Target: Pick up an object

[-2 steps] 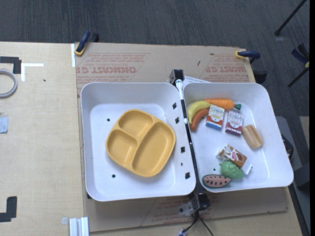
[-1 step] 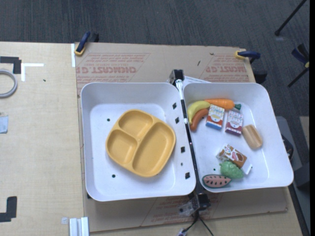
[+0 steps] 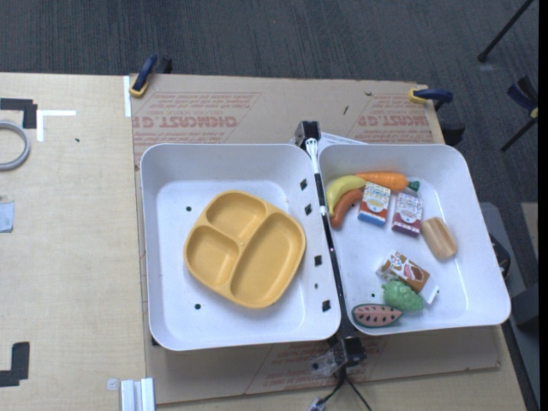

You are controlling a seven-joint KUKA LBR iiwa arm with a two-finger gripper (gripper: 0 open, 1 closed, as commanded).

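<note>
How far the gripper is open, and whether it has hold of anything, cannot be told from this view

One sheet of brown cardboard (image 3: 223, 114) covers the bench under two white bins, pinned at its far corners by two blue and yellow clamps (image 3: 145, 74). The left bin (image 3: 163, 255) and the right bin (image 3: 479, 272) sit side by side, their inner walls touching

The left bin holds one yellow plate (image 3: 246, 248) with three compartments, lying flat near the middle

The things to pick all lie in the right bin, nine small items. Along the far side are one carrot (image 3: 384, 179), one yellow banana (image 3: 341, 187) and one curved orange-brown sausage (image 3: 344, 205) just beside the banana. Two small cartons (image 3: 374, 204) stand next to each other below the carrot, with one tan bread piece (image 3: 439, 237) to their right. Nearer the front lie one brown and white packet (image 3: 404, 271), one green item (image 3: 402, 297) touching it, and one watermelon slice (image 3: 377, 316) by the near wall
</note>
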